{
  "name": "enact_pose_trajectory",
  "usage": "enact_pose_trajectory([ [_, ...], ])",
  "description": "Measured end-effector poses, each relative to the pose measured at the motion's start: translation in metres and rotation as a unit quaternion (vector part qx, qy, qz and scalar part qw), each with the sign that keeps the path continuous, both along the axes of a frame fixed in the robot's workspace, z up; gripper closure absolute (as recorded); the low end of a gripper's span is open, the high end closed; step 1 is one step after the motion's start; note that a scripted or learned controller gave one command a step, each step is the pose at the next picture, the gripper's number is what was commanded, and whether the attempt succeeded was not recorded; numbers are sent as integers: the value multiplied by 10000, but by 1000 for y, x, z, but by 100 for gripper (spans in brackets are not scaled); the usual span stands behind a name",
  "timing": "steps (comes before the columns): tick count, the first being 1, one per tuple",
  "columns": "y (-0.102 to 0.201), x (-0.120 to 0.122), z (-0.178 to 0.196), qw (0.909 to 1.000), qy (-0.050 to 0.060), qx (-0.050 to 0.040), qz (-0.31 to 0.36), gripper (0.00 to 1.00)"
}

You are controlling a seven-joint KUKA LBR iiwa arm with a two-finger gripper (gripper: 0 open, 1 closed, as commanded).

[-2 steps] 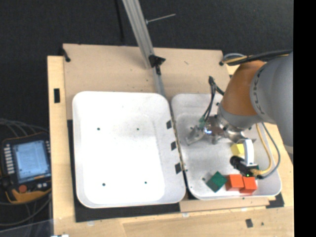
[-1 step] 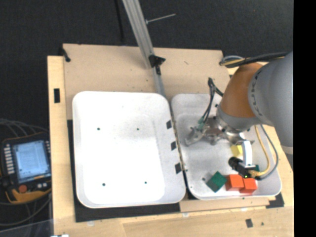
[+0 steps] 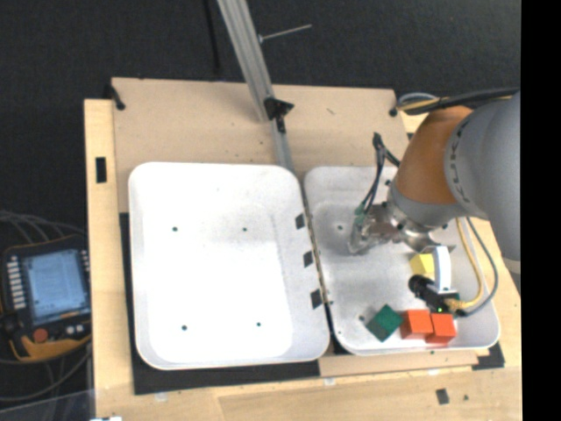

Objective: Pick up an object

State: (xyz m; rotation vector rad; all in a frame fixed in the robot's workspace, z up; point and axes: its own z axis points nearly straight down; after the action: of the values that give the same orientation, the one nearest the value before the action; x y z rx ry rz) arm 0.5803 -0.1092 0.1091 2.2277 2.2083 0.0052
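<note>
We see the tool low in the right bin; we cannot tell whether it is open or closed. A green block and boxy orange blocks lie apart from it, near the smooth white bin's front rim, on the pale wooden desk.

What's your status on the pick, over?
Gripper over right bin, left side, above bare floor. Green block and orange blocks side by side at bin's lower edge, apart from gripper. Nothing between them.
</note>
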Motion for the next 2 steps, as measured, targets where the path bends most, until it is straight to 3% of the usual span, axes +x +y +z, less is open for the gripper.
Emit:
enact_pose_trajectory([
  [2,-1,-1,108,10000,-8,0,61,100],
])
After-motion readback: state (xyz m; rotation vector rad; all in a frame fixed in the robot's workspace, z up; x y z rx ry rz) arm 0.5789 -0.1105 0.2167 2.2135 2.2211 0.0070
